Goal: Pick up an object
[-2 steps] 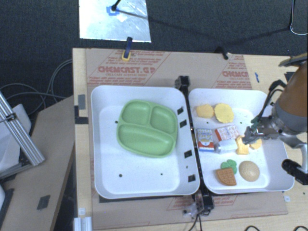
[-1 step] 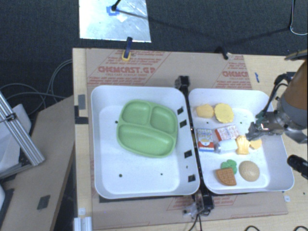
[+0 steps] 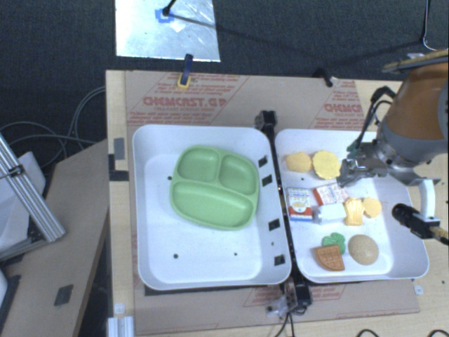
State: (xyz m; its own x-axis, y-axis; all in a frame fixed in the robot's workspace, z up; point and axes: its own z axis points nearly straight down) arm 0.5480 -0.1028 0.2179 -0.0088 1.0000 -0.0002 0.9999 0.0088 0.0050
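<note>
We are looking down on two shallow white bins. The left bin is holding a pale green plastic divided plate. The right bin is carrying the toy food: two round yellow pieces, a small white carton with red and blue print, a red-and-white packet, a yellow wedge, a tan round bun and an orange cracker with a green leaf. The grey arm's gripper is hanging over the yellow rounds; we cannot tell how far it is parted, and nothing is visibly lying in its grasp
</note>
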